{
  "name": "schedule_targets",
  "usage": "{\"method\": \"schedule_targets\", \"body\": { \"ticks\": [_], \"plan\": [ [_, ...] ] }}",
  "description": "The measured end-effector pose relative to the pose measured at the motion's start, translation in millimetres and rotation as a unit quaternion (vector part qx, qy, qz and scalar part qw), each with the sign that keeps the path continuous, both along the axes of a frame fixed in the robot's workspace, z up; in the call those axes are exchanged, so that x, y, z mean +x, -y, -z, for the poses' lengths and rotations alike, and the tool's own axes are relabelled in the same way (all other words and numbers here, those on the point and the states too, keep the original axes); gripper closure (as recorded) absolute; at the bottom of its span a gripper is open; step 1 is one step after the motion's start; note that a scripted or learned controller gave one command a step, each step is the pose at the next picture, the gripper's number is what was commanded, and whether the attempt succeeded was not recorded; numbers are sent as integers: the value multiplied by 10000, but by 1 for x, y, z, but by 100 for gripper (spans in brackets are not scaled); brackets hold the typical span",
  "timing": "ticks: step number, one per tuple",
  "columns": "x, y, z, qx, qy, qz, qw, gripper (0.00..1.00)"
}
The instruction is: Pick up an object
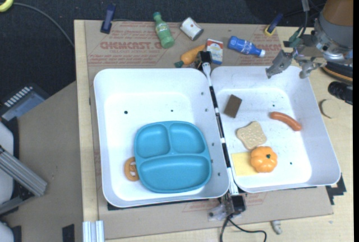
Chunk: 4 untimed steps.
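The tool (291, 64) is hovering with fingers spread apart, gripping nothing — the sausage (285, 120) is lying just below it; descending off-centre risks the fingers nudging it aside — or striking the bin wall (314, 95).

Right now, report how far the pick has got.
Done: nothing lifted. The gripper hangs open over the right bin's far rim with nothing between its fingers. In hand: only the approach. Left: closing on an item; the sausage, brown block, bread slice and orange pumpkin all lie in that bin.
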<state>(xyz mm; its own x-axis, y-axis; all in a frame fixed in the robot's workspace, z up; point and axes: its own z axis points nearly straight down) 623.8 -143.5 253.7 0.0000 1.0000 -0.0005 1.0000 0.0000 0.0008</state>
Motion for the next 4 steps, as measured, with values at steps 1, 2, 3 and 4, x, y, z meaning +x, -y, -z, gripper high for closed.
{"method": "schedule_targets", "body": {
  "ticks": [1,2,3,4],
  "plan": [
    [-14,-43,85,6,-13,-4,10000,0],
    [-56,-23,170,3,-11,4,10000,0],
    [-116,-47,170,9,-19,5,10000,0],
    [-95,-42,169,-1,3,2,10000,0]
  ]
}}
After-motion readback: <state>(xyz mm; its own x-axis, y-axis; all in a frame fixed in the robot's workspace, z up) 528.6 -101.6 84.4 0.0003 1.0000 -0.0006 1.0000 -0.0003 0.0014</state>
